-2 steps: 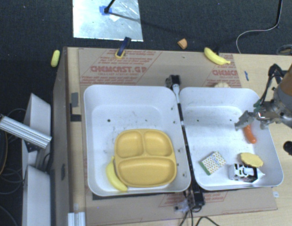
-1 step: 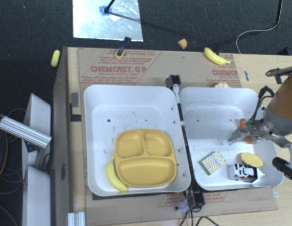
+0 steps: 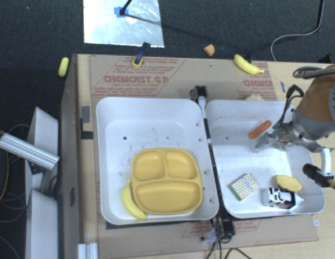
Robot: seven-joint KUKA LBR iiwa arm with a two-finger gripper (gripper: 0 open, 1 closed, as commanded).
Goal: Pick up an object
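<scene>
Camera view. Gripper [image 3: 266, 139]: in right bin [image 3: 227, 161], upper part; fingers' spread cannot be told. Orange sausage [image 3: 260, 129]: just beside the gripper, contact unclear, long axis slanting lower-left to upper-right. Patterned sponge [image 3: 244, 186], yellow piece [image 3: 288, 183], black-white item [image 3: 279, 197]: same bin, near edge.

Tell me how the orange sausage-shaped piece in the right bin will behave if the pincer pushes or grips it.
The orange sausage looks like a small rounded cylinder lying on the smooth floor of the right bin, so a sideways push would probably roll or skid it. Its surface looks smooth like a plastic toy's, likely light and stiff, so it might squirt out of a grip placed off-centre.
</scene>
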